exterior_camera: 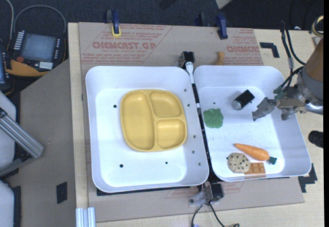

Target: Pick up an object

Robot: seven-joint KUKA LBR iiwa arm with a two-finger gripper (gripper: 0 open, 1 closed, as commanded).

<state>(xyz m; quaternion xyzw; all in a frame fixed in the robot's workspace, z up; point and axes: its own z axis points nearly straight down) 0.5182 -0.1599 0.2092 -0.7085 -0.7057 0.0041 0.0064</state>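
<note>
The right bin [288, 138] holds several small objects. A black cylinder [242, 99] lies near its back and a green leafy piece [213, 118] sits by its left wall. At the front lie an orange carrot [252, 152], a round speckled cookie [237, 162] and a brown cracker [255, 168]. My gripper [270, 114] hangs over the right half of this bin, just right of the black cylinder. Its fingers are spread open with nothing between them.
A yellow divided plate [153, 119] lies in the middle of the left bin [103, 159]. A black clip [187, 59] sits at the back where the bins meet. Cables [293, 51] hang at the right, beside the arm.
</note>
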